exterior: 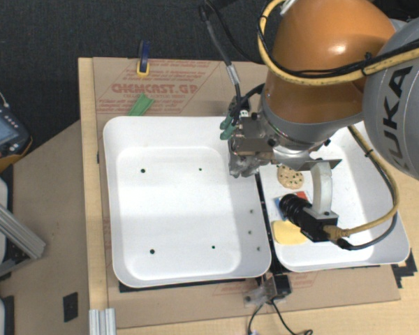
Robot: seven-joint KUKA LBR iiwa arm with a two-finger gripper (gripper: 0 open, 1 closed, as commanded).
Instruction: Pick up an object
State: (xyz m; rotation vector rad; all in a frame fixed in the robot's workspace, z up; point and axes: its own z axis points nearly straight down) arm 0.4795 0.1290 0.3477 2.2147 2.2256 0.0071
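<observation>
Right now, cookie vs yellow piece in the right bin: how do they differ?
The cookie is round, tan and speckled; the yellow piece is plain yellow with a flatter edge. The cookie lies close under the arm's wrist; the yellow piece lies nearer the front rim. Both lie in the right bin.

Cardboard sheet (167,82), green tape (141,105), blue clamp (144,60)

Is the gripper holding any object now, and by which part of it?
It cannot be told. The gripper hangs at the inner edge of the right bin, and the arm hides what is under it.
</observation>
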